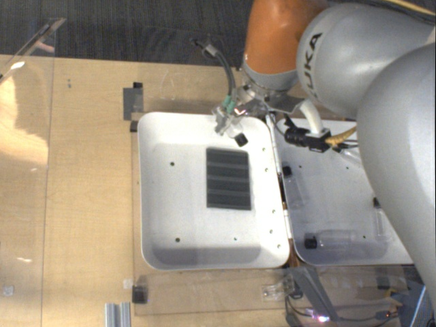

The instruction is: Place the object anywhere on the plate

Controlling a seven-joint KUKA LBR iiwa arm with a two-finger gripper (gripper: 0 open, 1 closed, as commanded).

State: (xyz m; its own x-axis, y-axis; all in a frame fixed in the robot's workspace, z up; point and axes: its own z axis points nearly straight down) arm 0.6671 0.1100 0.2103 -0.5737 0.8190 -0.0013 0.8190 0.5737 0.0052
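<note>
A dark grey ribbed rectangular plate (228, 178) lies flat in the middle of the left white bin (163, 203). My gripper (231, 129) hangs over the far right corner of that bin, just beyond the plate's far edge. I see nothing clearly held in it. A small clear object (340, 238) seems to lie near the front wall of the right bin (320, 196), with a small dark piece (310, 241) beside it. The arm hides much of the right bin.
The big grey arm with its orange band (272, 33) covers the upper right. Cables (310, 138) trail from the wrist over the right bin. A dark bracket (134, 101) stands off the left bin's far left corner. A wooden bench surrounds the bins.
</note>
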